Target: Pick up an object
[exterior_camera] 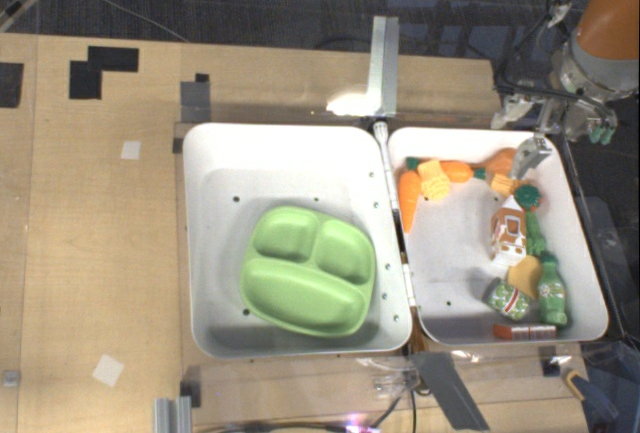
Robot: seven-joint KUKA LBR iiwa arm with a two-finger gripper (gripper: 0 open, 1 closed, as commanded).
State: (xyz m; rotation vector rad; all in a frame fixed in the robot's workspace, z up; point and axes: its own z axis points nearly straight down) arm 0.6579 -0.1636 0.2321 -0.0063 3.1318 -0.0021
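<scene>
The right bin [450,251] holds several toy foods. An orange carrot [408,198] lies by its left wall, with a yellow piece [435,180] and a second carrot [456,171] just beyond it. A small white carton [508,232] lies right of centre, and a green bottle [550,287] and a red marker [525,331] sit near the front right corner. My gripper [533,155] hangs over the bin's back right corner, just above an orange piece [501,164] and a green round piece [527,196]. Nothing is visibly held.
The left bin [220,181] contains a green divided plate [308,268]. A metal post [384,71] rises behind the seam between the bins. The wooden bench [90,251] stretches to the left. The arm's cables crowd the upper right.
</scene>
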